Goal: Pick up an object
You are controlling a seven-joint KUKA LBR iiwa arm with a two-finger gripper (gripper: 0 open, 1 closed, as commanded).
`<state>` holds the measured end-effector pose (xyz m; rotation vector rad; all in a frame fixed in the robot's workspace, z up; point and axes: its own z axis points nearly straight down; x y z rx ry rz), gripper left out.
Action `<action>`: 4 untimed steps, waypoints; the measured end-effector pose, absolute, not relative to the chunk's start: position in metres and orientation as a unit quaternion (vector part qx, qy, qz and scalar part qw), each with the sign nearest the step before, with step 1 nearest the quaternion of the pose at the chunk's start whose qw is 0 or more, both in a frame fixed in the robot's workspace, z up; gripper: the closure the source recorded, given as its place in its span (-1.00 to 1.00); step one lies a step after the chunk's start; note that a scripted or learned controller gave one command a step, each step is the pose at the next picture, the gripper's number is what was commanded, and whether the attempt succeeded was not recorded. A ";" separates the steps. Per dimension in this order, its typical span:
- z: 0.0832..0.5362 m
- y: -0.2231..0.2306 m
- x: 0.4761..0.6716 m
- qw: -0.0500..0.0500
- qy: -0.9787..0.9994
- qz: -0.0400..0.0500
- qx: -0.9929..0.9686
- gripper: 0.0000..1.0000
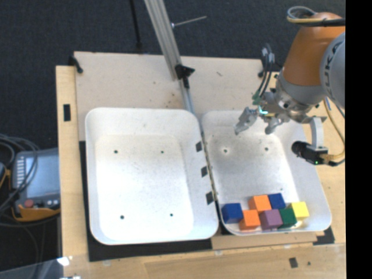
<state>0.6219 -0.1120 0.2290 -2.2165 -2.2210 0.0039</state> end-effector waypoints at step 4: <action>0.095 -0.107 0.625 -0.001 -0.706 0.001 -0.709 -1.00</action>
